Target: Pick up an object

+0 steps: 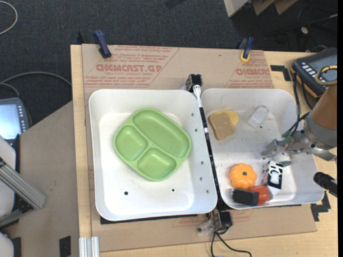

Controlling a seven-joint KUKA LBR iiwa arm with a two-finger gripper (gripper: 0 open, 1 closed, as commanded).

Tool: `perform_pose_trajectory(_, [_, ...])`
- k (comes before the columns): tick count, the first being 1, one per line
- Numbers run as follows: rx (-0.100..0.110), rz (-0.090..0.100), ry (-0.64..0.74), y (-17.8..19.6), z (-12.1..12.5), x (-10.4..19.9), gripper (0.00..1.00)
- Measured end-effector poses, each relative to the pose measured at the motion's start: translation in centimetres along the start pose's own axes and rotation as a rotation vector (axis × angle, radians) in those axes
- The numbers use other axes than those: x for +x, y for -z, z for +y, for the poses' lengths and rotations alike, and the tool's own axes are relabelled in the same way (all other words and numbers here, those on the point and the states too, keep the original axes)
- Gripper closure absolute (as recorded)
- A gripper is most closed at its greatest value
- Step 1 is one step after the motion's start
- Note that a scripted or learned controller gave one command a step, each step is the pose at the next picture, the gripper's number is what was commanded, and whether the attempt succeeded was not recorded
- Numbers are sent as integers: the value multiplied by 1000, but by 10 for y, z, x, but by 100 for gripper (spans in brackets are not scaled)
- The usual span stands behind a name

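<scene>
I see the bench (134, 63) carrying two white bins side by side. The left bin (107, 191) holds a green divided plate (153, 144), lying flat near its middle, with its long axis going from the far-left corner towards the near-right corner. I judge it is only a place for dropping things.

The right bin (289, 98) holds the things to pick. The arm (324, 122) reaches over its right edge, and the gripper (277, 153) hangs low over the floor of the bin, right of the middle. I cannot tell how its jaws stand, and I see nothing held there.

Near the far-left corner lies a tan sponge-like piece (221, 125) on something yellow. A small clear object (258, 116) lies near the far edge. At the near edge sit an orange pumpkin toy (242, 176), a black and red object (250, 196) with its long axis along that edge, and a small black-white item (275, 175) just below the gripper, probably the nearest target.
</scene>
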State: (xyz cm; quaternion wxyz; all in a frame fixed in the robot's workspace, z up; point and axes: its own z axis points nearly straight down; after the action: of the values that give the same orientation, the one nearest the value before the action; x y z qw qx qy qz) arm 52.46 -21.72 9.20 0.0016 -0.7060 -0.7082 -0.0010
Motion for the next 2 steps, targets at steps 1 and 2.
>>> perform_pose_trajectory(1, [-2, -3, 3, -2, 22, 61, 0])
perform_pose_trajectory(2, [-4, -5, -3, 9, 21, 58, 100])
